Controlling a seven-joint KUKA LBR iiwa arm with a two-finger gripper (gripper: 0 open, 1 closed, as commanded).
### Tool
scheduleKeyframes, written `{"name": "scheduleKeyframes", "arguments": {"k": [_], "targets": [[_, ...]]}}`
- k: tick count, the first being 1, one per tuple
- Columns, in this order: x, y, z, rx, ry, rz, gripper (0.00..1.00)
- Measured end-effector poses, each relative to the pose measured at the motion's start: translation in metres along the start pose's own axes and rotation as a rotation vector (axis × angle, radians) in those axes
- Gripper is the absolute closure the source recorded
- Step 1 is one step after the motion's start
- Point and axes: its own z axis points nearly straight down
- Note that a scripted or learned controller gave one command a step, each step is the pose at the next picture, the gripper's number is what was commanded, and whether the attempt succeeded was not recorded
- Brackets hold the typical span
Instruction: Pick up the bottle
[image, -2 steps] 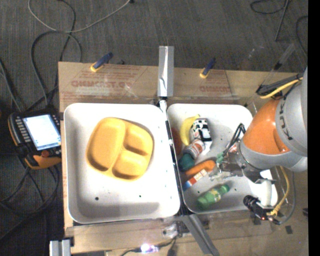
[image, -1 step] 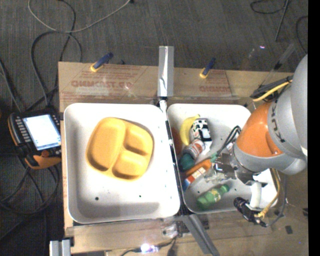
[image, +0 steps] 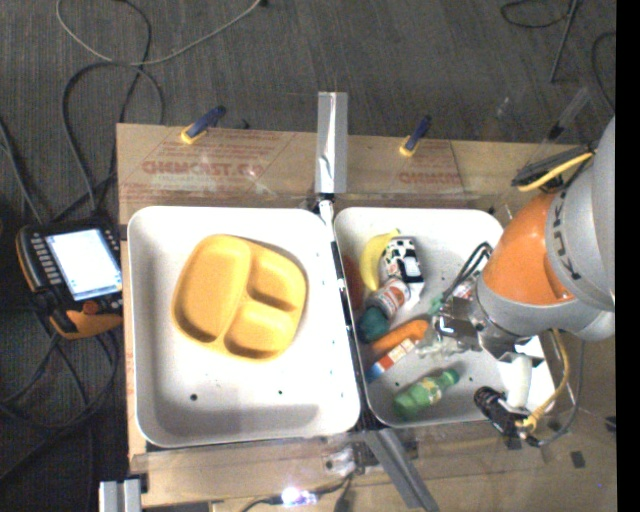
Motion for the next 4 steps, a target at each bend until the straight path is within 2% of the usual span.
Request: {"name": "scheduleKeyframes", "arguments": {"k": [1, 2, 3, 4], "targets": [[0.000, 0.000, 0.000, 0.000, -0.001, 0.000, 0.00], [-0.013, 0.019, -0.043, -0.001, -0.002, 0.078, 0.00], [-0.038, 0.014, 0.044, -0.013, 0.004, 0.082, 0.00], [-0.004, 0.006, 0.043, -0.019, -0.008, -0.194, 0.00]]}}
